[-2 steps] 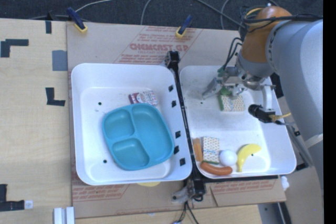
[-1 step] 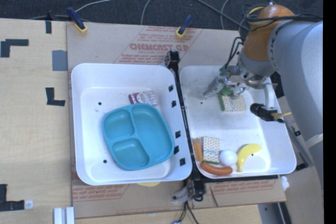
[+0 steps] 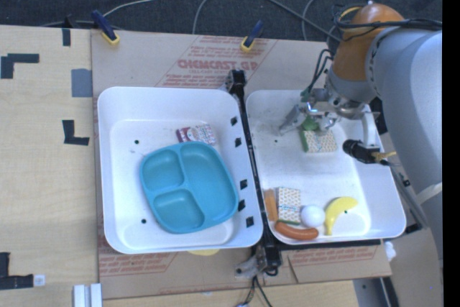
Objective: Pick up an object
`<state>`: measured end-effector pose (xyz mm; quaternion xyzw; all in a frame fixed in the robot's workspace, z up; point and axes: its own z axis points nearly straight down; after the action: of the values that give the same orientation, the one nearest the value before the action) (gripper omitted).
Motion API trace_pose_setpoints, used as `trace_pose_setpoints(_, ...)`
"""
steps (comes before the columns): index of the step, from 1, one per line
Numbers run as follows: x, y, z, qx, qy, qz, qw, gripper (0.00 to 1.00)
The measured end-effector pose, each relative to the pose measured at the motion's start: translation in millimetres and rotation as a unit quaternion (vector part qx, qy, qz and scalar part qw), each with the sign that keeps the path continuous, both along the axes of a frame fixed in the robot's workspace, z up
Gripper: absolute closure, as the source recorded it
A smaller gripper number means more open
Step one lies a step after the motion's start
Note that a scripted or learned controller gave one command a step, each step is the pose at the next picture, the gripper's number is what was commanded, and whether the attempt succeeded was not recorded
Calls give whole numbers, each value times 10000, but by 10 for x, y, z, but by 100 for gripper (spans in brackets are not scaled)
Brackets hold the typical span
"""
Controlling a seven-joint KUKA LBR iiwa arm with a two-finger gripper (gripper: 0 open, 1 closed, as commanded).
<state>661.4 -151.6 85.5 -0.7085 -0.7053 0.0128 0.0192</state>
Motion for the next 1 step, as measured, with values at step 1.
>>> trace_pose_setpoints(1, -21, -87, 116, -84, 29, -4, 10000, 100)
